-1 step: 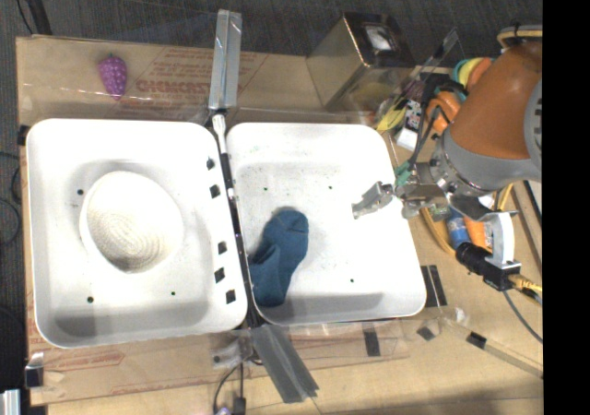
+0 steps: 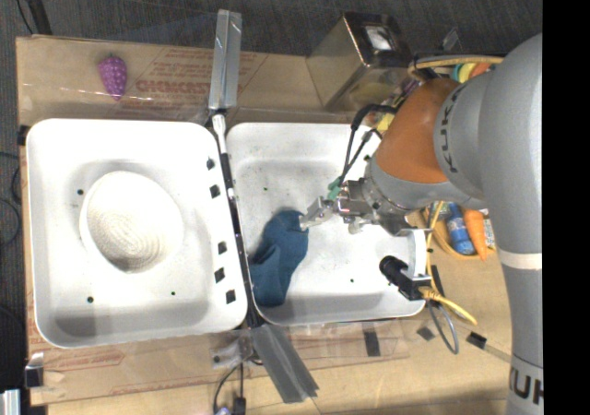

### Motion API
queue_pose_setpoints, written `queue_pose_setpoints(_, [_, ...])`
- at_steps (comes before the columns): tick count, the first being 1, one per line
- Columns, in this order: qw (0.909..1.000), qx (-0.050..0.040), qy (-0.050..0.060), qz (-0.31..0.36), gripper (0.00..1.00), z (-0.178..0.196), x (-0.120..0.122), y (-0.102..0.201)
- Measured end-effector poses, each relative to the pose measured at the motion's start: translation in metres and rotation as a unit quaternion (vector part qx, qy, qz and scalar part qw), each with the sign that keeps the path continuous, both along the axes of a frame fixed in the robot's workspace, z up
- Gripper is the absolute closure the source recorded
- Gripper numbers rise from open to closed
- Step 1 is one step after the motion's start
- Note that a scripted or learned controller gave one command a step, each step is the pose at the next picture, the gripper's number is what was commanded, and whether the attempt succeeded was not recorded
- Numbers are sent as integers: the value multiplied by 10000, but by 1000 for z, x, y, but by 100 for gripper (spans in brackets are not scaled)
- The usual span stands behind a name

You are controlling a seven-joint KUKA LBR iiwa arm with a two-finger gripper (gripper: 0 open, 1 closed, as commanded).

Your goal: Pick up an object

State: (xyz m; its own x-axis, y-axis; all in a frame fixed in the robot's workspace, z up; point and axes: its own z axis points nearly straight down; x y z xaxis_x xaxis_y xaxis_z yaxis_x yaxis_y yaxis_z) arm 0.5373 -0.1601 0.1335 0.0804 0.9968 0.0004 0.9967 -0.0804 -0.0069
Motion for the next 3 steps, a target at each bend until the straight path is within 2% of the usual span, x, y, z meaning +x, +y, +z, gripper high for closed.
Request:
queue_pose_setpoints(1, [10000,1,3,-63,0,-43,16,45])
queue_pose_setpoints(2, [10000,2,22,-48,100,-34,15,45])
queue_pose_setpoints(3, [9861,2,-28,1661,100,133,45,68])
